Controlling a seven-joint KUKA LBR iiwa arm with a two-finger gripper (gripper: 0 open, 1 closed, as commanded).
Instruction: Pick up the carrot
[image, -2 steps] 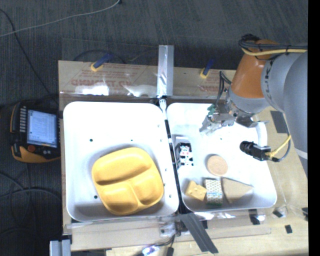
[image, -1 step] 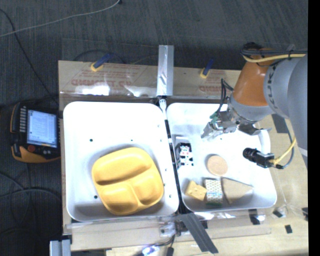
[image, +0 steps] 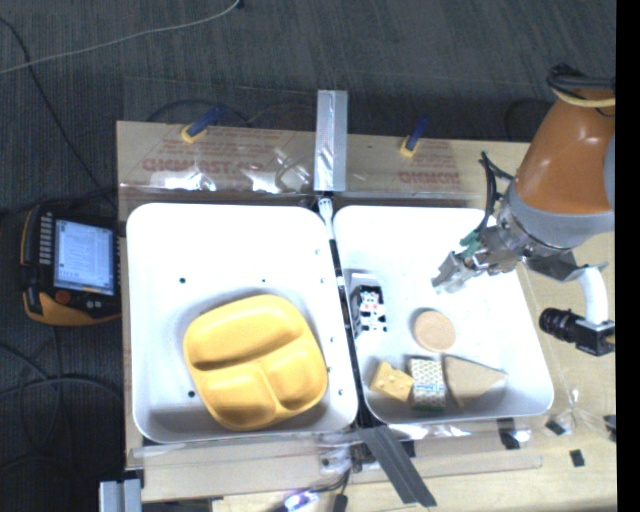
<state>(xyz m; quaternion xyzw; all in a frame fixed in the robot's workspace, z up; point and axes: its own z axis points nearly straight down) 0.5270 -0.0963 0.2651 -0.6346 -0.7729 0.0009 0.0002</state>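
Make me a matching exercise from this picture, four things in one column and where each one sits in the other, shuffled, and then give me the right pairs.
Things:
1. yellow tray
2. round biscuit
3. cheese wedge
4. gripper

Places:
A. right bin, near its middle
B. left bin
C. above the right bin's upper right part
D. right bin, front left, beside the patterned box

Pairs: 1-B, 2-A, 3-D, 4-C

Yellow divided tray (image: 256, 358) in left bin (image: 160, 240), round cracker (image: 434, 329), cheese wedge (image: 392, 382), patterned box (image: 428, 381)
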